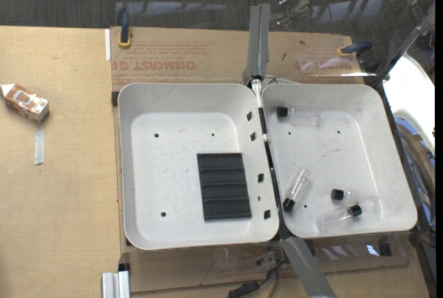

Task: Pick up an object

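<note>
While a black ribbed block (223, 186) lies in the left bin (128, 151), the cardboard (166, 54) behind bears upside-down red print, unreadable.

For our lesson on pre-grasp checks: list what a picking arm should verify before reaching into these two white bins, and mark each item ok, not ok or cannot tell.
1. Objects available: ok. A black ribbed rectangular block lies in the left white bin; clear plastic vials with black caps lie in the right white bin.
2. Block lies flat, apart from the walls: ok.
3. Vials separated enough to grasp: cannot tell; two near the front wall lie close together.
4. Space above the bins free: ok.
5. End effector ready: cannot tell.
</note>
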Motion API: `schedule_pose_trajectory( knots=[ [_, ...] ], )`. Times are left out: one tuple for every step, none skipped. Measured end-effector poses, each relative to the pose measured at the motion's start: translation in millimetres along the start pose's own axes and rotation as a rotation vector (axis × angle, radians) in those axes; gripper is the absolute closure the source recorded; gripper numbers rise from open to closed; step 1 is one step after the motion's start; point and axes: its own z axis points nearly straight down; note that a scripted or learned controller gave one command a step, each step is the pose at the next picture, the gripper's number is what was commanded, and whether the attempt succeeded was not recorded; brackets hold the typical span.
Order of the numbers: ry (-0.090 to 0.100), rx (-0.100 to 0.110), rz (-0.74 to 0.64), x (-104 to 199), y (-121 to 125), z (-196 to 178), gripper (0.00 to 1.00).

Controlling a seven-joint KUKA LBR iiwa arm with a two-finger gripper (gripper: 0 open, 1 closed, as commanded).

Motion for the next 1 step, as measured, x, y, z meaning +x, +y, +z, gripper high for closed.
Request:
schedule_pose_trajectory(
  knots=[
    [0.001,0.0,-0.103,1.4,-1.4,0.4,1.0]
  ],
)
